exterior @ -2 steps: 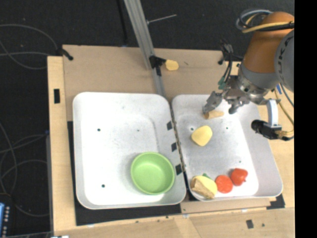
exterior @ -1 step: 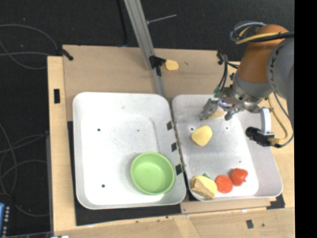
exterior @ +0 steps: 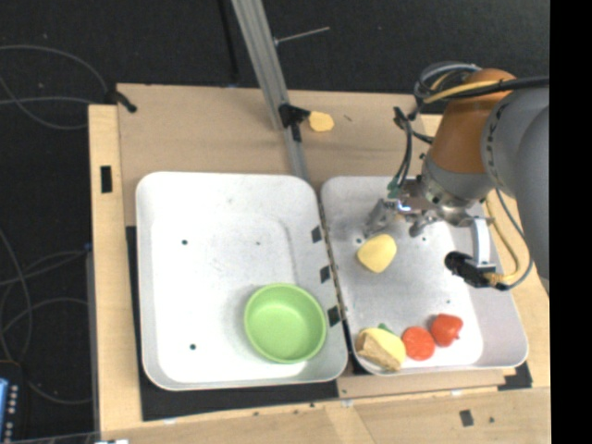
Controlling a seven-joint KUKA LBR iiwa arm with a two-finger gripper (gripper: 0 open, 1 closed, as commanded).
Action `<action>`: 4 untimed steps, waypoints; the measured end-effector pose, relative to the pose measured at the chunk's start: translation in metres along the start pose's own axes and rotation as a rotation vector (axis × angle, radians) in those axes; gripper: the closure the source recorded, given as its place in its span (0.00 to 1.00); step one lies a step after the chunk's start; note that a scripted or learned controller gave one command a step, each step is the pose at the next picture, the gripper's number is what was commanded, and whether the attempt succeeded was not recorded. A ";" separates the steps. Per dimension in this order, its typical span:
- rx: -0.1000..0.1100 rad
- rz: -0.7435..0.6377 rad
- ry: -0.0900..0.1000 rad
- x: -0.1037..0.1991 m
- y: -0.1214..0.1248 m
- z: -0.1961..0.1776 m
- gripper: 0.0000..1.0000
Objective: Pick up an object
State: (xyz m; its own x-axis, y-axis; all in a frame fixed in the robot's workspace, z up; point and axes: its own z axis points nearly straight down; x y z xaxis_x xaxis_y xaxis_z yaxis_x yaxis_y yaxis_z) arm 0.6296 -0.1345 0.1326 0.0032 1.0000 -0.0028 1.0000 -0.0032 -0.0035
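The gripper [exterior: 400, 218] hangs over the right bin [exterior: 499, 340], its metal fingers [exterior: 379, 216] spread apart and gripping nothing. Just below the fingertips a pale yellow object [exterior: 376, 252] (rounded, something like a lemon) lies on the bin floor, close to the gripper but not between its fingers. Toward the near edge of the same bin sit a yellow-and-tan piece [exterior: 382, 348], an orange-red round item [exterior: 418, 342] touching it, and a red one [exterior: 447, 328] just beside that. The left bin [exterior: 185, 211] holds a green bowl [exterior: 285, 323], upright, in the corner nearest the right bin.
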 end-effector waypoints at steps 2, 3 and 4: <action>-0.009 0.000 0.002 -0.005 0.000 -0.059 1.00; -0.011 -0.006 0.002 -0.006 0.002 -0.113 1.00; -0.004 -0.009 0.003 0.038 -0.011 -0.108 1.00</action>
State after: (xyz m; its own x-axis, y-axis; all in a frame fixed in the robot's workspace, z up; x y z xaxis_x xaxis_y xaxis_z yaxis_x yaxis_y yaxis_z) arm 0.6193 -0.0963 0.2403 -0.0054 1.0000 0.0003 1.0000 0.0054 0.0003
